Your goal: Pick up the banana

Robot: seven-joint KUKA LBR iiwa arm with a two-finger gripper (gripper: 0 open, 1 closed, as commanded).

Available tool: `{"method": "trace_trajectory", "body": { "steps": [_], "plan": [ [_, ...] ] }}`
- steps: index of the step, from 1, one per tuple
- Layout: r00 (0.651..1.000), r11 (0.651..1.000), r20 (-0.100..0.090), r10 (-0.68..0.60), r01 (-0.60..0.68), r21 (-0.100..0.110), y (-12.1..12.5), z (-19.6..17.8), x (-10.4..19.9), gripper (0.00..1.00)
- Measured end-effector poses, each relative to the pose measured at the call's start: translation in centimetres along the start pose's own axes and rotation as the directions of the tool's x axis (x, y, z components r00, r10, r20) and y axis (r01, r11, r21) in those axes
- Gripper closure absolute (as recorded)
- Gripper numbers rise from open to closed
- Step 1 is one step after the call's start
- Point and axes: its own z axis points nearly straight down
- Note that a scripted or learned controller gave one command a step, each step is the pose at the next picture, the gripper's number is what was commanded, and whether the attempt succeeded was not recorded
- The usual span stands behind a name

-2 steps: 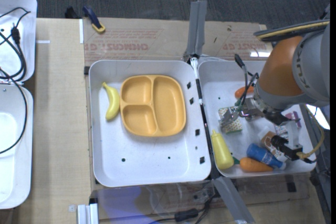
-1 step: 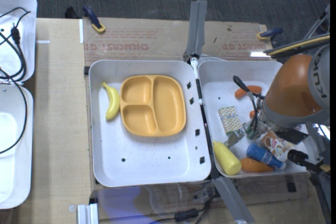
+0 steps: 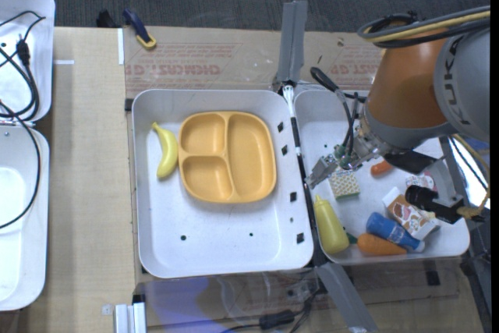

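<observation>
The banana (image 3: 164,151) lies in the left bin (image 3: 156,246), close to its left wall, just beside the left edge of a yellow divided plate (image 3: 228,156). The gripper (image 3: 323,168) hangs over the right bin (image 3: 308,117), near that bin's left wall, well apart from the banana; whether it is apart or together, I cannot tell. Beneath it sit a sponge (image 3: 344,184), a yellow bottle (image 3: 330,224) and a carrot (image 3: 380,245).
</observation>
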Motion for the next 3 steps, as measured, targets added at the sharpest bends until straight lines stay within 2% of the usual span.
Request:
{"method": "trace_trajectory", "body": {
  "steps": [1,2,3],
  "plan": [
    [0.997,0.997,-0.001,-0.08,0.08,0.002,-2.2,0.0,6.2,0.0],
    [0.969,0.969,-0.002,-0.247,0.247,0.001,-4.5,0.0,1.5,0.0],
    [0.972,0.972,0.0,-0.234,0.234,0.0,-1.2,0.0,8.0,0.0]
  ]
}}
